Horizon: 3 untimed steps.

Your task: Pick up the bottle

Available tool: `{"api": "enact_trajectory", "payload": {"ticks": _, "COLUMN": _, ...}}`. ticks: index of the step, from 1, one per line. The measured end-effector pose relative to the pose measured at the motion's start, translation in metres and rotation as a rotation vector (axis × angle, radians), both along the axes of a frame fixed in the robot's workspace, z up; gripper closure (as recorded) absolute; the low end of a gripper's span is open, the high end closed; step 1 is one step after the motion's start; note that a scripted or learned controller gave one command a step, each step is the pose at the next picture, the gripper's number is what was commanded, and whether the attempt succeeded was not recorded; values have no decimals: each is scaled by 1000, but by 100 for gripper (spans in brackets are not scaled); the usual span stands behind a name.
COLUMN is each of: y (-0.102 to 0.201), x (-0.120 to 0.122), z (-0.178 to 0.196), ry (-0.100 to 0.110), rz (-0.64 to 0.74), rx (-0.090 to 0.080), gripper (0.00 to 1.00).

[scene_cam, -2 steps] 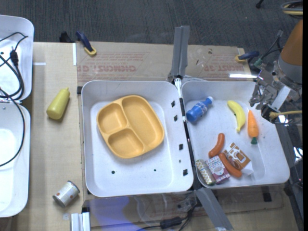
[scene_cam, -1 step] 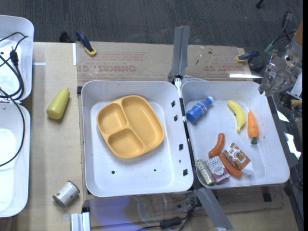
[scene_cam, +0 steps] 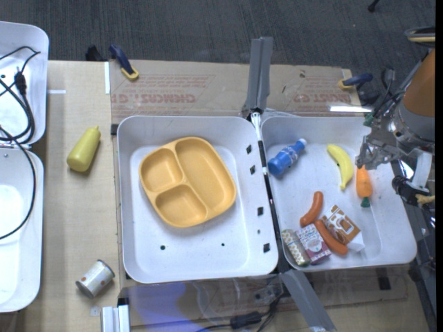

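Observation:
A blue bottle with a white cap lies on its side in the right bin, at its upper left near the divider. My gripper hangs at the bin's right side, well to the right of the bottle and just above an orange carrot. A yellow banana lies between the gripper and the bottle. Nothing shows in the gripper's grasp.
The right bin also holds two sausages, a snack packet and small boxes. A yellow divided plate sits in the left bin. On the bench to the left lie a yellow squeeze bottle and a small can.

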<state>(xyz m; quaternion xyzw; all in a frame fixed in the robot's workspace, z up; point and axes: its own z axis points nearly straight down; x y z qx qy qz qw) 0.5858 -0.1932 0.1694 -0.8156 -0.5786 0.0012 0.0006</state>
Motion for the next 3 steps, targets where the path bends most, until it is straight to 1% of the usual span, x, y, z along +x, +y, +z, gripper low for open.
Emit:
{"api": "enact_trajectory", "payload": {"ticks": 1, "y": 76, "x": 4, "z": -72, "ry": 3, "rz": -209, "rx": 0, "gripper": 100}}
{"api": "enact_trajectory", "payload": {"ticks": 2, "y": 71, "x": 73, "z": -78, "ry": -1, "rz": -364, "rx": -1, "gripper": 100}}
{"api": "enact_trajectory", "payload": {"ticks": 3, "y": 105, "x": 41, "z": 78, "ry": 0, "rz": -504, "rx": -3, "gripper": 100}}
